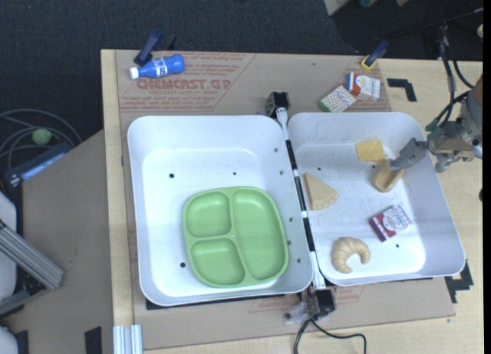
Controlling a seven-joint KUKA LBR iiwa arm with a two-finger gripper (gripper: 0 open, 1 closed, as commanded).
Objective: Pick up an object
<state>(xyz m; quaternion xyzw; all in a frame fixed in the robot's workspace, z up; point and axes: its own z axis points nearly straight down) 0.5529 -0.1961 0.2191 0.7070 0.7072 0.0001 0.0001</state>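
Observation:
The right bin (pixel 430 191) holds a yellow block (pixel 370 150), a tan roll-shaped piece (pixel 386 179), a pale cheese wedge (pixel 318 191), a red and white packet (pixel 391 222) and a croissant (pixel 350 253). My gripper (pixel 406 157) reaches in from the right edge, low over the bin's upper right part. Its tip sits just above the tan piece and to the right of the yellow block. Nothing is visibly lifted.
The left bin (pixel 153 153) carries a green divided plate (pixel 234 236). On the bench behind the bins lie a blue bottle (pixel 159 67) and two small boxes (pixel 349 93). A black divider clip (pixel 278 103) marks the seam between bins.

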